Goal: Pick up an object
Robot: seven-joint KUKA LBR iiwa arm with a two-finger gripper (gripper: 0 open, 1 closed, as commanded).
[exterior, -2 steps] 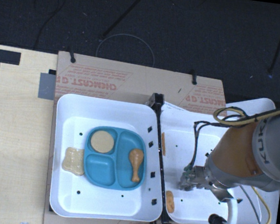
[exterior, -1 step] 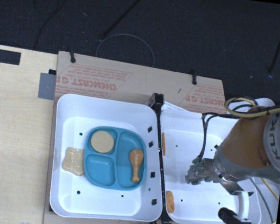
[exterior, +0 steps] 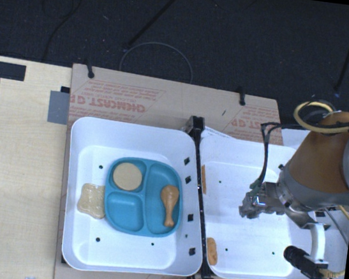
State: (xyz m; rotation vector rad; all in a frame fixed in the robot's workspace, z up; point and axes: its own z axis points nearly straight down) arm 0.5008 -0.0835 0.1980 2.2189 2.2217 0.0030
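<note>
A blue divided tray (exterior: 126, 218) lies in the left bin (exterior: 97, 138). A tan round patty (exterior: 127, 176) sits in its upper left compartment and a toy chicken drumstick (exterior: 169, 204) lies in its right compartment. A pale toast-like piece (exterior: 92, 200) rests on the bin floor against the tray's left edge. A small orange-brown food piece (exterior: 211, 250) lies at the lower left of the right bin (exterior: 234, 176), by the divider. My gripper (exterior: 251, 206) hangs over the middle of the right bin, with nothing visible in it.
A thin orange-brown strip (exterior: 203, 178) lies along the right bin's left wall. A black clamp bar (exterior: 195, 184) runs between the two bins. Cardboard (exterior: 166, 105) lies under and behind both bins.
</note>
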